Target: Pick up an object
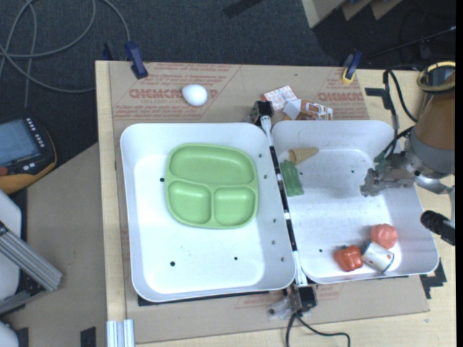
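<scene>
The arm (434, 132) is reaching in from the right, and its gripper (380, 179) is hanging over the right part of the right bin (340, 132). Whether the hand is open or closed cannot be told from this view; nothing is showing between its parts. Candidate objects are lying in the right bin: a green block (292, 178) and a tan cone (304, 154) along the left wall, and, in the near right corner, a red-orange ball (384, 234), a red block (348, 258) and a white cylinder (379, 256), the three crowding together and seeming to touch. The left bin (145, 215) is holding a green divided tray (212, 186). A white egg (194, 94) and small packets (293, 105) are resting on the bench beyond the bins. Judged risk: the gripper is standing well apart from every object, so a descent here would be closing on bare floor. In the near cluster, one finger could be landing on a neighbour, and the ball would likely be rolling away.
</scene>
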You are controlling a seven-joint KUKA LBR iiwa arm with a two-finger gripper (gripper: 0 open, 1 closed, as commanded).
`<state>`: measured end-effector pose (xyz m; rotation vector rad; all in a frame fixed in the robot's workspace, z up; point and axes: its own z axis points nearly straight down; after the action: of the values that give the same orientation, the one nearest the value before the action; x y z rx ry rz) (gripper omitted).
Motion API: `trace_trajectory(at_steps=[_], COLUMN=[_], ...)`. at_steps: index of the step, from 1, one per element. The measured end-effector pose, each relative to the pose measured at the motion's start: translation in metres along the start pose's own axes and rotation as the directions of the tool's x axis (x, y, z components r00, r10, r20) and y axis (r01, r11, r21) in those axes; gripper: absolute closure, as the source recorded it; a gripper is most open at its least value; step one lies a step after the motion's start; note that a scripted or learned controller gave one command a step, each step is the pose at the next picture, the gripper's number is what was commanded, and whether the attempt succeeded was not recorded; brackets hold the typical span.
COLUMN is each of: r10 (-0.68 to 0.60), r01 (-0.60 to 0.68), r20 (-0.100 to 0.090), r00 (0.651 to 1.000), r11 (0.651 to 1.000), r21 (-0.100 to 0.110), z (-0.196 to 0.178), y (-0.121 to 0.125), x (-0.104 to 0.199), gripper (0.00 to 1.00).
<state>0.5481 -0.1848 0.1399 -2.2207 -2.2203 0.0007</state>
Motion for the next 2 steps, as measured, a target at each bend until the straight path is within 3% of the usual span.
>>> trace_trajectory(at_steps=[1,2], r10=[0.000,0.000], r01=[0.000,0.000], r20=[0.000,0.000], r00=[1.000,1.000], r11=[1.000,1.000], r21=[0.001,-0.001], z=[0.0013,-0.0087], y=[-0.0266,-0.0260], x=[-0.0001,0.0000], gripper=[1.00,1.00])
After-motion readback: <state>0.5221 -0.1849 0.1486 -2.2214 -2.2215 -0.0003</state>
